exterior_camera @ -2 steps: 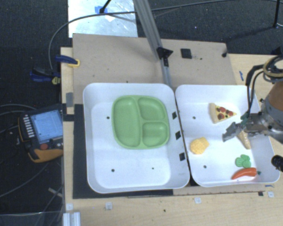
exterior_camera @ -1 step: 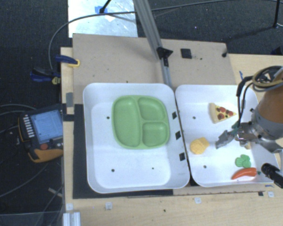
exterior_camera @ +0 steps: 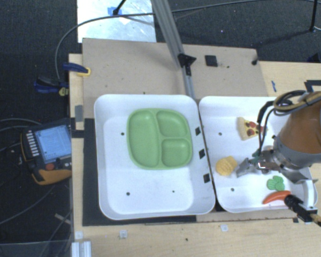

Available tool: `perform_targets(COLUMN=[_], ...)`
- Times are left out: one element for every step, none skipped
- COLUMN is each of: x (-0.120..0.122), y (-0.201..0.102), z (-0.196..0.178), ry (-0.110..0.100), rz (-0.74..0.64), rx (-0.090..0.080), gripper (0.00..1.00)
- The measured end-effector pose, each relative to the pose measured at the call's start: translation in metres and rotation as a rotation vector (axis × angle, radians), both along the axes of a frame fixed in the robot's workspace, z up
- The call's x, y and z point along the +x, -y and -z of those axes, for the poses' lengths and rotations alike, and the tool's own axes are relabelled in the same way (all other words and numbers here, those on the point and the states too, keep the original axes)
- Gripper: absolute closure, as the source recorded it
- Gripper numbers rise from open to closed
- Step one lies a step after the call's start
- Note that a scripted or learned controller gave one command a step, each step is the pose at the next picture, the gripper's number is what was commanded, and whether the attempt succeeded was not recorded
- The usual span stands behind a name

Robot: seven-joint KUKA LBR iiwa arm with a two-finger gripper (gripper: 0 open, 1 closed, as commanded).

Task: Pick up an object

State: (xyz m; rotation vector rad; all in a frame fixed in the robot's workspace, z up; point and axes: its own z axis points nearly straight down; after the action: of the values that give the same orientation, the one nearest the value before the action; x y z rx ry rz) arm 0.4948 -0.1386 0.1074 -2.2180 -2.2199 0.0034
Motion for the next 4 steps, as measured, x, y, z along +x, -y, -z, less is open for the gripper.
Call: perform_targets(x=[0.002,0.006,0.008,0.028], y=[0.000,0.008,0.008,-0.045], z=[-0.014,-0.075,-0.127,-0.135], ry=[0.006,0.012,0.012,0.008], rz=[-0.001,-0.003,-0.004,-0.010], rx=[-0.001,-0.003,-0.003,0.000], gripper=[1.00,1.00,1.00,1.00])
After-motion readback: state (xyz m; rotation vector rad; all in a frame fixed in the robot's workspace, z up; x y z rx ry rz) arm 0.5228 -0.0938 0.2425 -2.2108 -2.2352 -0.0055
